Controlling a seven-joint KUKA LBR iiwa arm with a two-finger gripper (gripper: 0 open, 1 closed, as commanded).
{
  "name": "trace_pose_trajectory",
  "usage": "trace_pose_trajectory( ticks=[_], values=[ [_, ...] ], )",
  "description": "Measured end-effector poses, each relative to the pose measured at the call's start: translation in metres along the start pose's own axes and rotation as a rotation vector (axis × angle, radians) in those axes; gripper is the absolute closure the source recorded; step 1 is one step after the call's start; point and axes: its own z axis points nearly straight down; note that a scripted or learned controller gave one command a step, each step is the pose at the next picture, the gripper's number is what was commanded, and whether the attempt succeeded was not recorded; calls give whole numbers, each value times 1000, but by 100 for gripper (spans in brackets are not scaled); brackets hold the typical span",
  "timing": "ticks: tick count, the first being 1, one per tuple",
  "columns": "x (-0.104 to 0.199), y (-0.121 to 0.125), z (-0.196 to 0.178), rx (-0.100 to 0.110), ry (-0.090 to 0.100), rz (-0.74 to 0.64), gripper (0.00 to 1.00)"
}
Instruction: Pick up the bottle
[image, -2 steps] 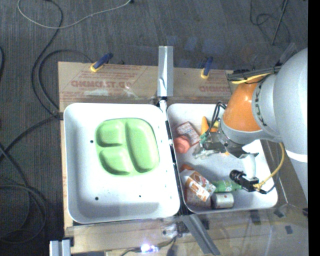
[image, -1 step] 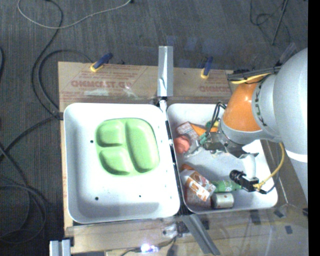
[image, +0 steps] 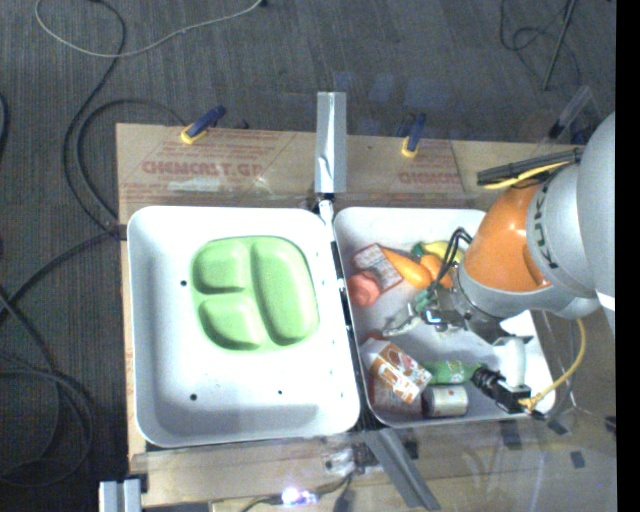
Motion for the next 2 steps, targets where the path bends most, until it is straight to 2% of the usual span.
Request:
trace_pose_trajectory(
  ticks=[1, 2],
  values=[
    [-17, -35, -1, -4, -3, 81, 0],
    [-36, -1, -18, 21, 0, 246, 0]
  ],
)
